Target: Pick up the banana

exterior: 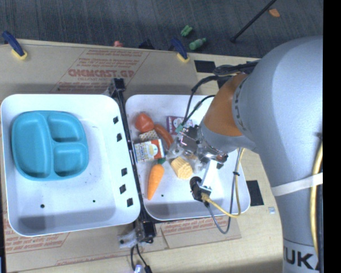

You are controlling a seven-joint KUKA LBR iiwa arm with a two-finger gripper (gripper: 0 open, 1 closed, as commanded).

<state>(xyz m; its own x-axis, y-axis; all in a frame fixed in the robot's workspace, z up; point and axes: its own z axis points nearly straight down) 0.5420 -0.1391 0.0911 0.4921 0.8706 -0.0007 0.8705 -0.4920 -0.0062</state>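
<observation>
A pale yellow item (182, 167) lies in the middle of the right bin (227, 203); it may be the banana, though its shape is partly hidden by the arm. My gripper (191, 145) hangs low over the bin, just above and to the right of that yellow item, very close to it. The grey arm with its orange band (224, 115) covers the bin's right half.
Left of the gripper lie an orange carrot (154, 178), a small carton (148, 151), a red sausage-like piece (162, 135), a red-orange round item (143, 121) and a purple packet (173, 121). The left bin (102, 203) holds a blue divided tray (49, 144). Cables (221, 209) trail below the wrist.
</observation>
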